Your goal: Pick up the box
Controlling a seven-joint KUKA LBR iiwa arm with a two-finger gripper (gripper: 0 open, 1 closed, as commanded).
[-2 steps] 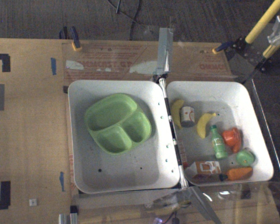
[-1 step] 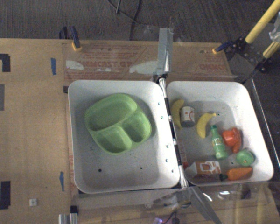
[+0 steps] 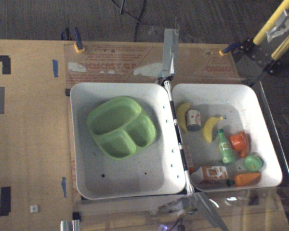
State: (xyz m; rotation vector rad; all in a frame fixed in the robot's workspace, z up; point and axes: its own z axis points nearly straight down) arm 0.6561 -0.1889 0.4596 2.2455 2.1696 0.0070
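Lying flat along the near wall of the right bin (image 3: 266, 125): the box (image 3: 212, 173), orange and white, long side toward the camera. Just beside its right end, a toy carrot (image 3: 246, 178), apparently touching. Behind those, a small round green piece (image 3: 253, 162), an orange cup (image 3: 239, 141) and a green bottle (image 3: 225, 147) clustered close. Farther back, a yellow banana (image 3: 211, 128), a small pale can (image 3: 193, 120) and a second banana (image 3: 182, 115) near the divider. Over in the left bin (image 3: 78, 143), a green divided plate (image 3: 121, 126), well apart from the box. End effector's state: cannot tell.
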